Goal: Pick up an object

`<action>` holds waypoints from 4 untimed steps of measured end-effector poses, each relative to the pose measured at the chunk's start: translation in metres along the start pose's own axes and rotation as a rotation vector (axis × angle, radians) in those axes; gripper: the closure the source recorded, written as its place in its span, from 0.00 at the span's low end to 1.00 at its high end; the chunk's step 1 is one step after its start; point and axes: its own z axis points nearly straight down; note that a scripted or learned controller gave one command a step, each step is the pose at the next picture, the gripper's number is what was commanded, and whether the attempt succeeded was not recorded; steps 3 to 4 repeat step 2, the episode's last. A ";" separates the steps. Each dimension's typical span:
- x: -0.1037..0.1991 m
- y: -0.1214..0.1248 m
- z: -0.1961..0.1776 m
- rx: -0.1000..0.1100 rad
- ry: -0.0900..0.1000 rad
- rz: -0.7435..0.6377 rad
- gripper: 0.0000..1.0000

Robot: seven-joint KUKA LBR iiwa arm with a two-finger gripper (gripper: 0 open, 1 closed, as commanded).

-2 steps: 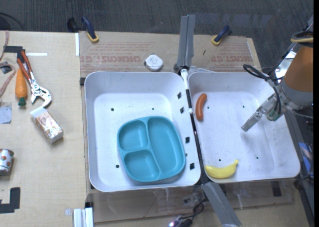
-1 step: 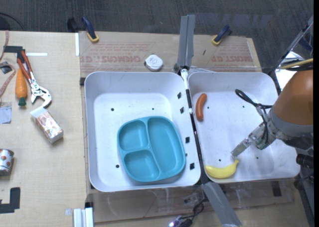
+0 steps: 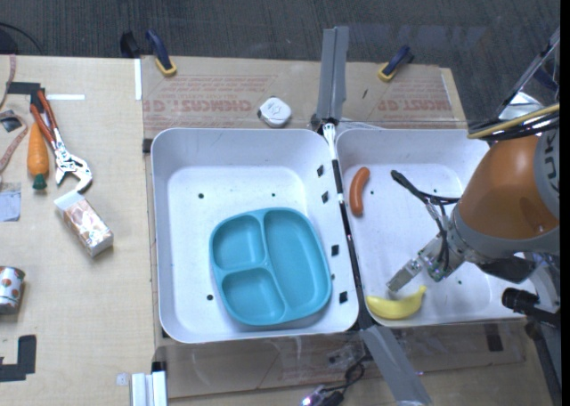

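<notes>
Yellow banana [image 3: 396, 305] lies crosswise, ends upturned, under gripper [image 3: 403, 281].

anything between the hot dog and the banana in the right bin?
No object. In the camera view, bare white bin floor runs from the hot dog down to the banana. The pincer sits at the banana's upper edge.

Pliers [image 3: 61, 153], carrot [image 3: 36, 154], small box [image 3: 84, 223]

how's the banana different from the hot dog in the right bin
The banana is yellow; the hot dog is orange-red. The banana lies crosswise by the bin's near wall, next to the gripper; the hot dog lies lengthwise near the far left corner, well away from the gripper. The banana is thicker and more curved. Both are toy foods in the right bin.
</notes>
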 end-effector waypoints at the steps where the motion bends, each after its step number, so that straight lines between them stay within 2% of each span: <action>1: -0.016 0.083 -0.100 -0.001 -0.002 0.035 0.00; 2: -0.092 0.140 -0.048 0.000 -0.003 0.046 0.00; 4: -0.092 0.140 -0.048 0.000 -0.003 0.046 0.00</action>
